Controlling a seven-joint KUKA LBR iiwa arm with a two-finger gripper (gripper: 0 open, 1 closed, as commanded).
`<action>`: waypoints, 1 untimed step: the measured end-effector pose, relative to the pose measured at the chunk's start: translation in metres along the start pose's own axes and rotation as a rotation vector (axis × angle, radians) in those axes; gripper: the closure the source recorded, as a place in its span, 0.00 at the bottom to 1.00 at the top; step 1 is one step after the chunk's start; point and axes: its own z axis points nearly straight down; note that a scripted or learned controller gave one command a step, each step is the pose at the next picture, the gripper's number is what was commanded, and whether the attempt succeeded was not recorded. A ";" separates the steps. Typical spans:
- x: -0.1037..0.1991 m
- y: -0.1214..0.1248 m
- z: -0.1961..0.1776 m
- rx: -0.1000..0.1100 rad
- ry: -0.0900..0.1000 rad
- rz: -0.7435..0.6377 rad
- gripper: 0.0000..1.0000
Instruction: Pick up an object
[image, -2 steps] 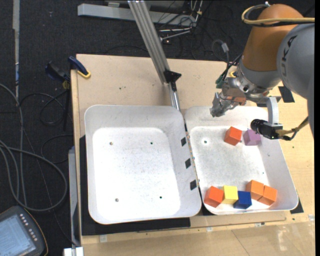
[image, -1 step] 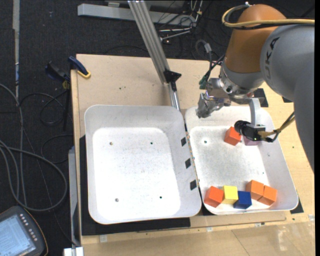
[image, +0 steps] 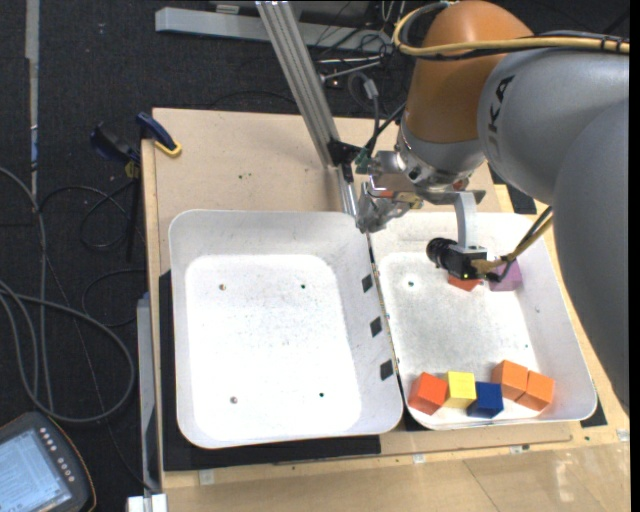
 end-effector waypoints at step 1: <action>0.051 0.007 0.016 0.002 0.000 0.001 1.00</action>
